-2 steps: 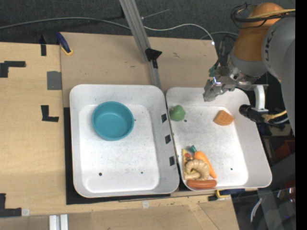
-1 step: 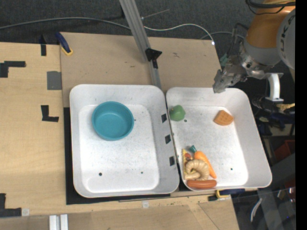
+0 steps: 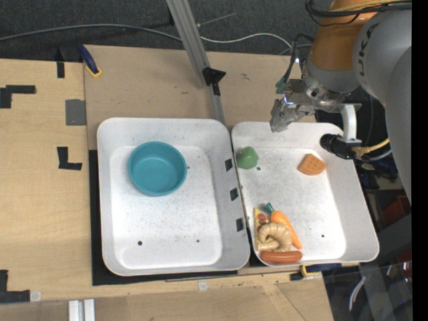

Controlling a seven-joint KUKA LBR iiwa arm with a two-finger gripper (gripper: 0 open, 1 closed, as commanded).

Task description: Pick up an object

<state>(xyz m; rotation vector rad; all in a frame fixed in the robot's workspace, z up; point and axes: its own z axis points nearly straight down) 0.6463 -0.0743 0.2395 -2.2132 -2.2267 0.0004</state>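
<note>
My gripper hangs over the far rim of the right bin, with nothing seen between its fingers. In that bin a green round object lies near the far left corner, below and left of the gripper. An orange wedge rests toward the far right. At the near left corner sits a pile: a carrot, a tan twisted pastry and a red sausage.
The left bin holds a teal bowl. A grey pole slants down to the gap between the bins. Black cables and a black fitting sit by the right bin's far right rim.
</note>
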